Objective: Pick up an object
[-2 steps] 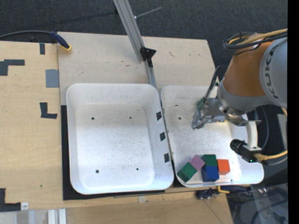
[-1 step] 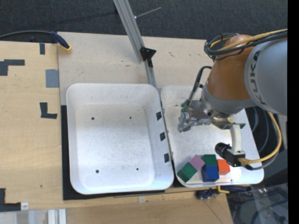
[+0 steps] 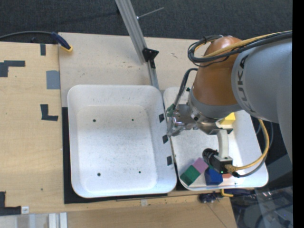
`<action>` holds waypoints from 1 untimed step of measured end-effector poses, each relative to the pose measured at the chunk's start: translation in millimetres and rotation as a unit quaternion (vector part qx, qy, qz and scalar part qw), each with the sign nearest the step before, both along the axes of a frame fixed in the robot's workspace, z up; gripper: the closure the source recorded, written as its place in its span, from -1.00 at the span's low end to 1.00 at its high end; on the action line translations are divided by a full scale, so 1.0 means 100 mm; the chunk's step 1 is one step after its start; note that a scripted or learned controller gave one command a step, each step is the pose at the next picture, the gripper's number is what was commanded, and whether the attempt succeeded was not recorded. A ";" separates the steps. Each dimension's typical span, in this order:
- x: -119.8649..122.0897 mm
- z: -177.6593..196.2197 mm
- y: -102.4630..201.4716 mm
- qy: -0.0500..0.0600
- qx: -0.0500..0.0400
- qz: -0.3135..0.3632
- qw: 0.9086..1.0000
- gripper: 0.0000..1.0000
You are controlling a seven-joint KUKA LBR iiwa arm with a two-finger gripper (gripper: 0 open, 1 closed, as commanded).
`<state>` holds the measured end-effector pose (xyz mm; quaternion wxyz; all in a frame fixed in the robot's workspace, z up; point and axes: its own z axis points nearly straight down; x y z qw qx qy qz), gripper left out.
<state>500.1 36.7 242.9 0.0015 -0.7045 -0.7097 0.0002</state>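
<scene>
A: We're looking down into a robotics lab here. A grey industrial arm (image 3: 266, 75) with an orange band is reaching in from three o'clock, cables looping round its wrist.

B: And the bench is giving it away too: a plywood top (image 3: 28, 127), tape marks sitting at nine o'clock, two white bins (image 3: 76, 99) lying side by side on a black mat.

A: An aluminium pole (image 3: 130, 20) is rising at twelve o'clock, dark carpet running behind it.
</scene>
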 end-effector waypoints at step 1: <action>-0.02 0.01 0.46 0.000 0.000 0.000 1.000 1.00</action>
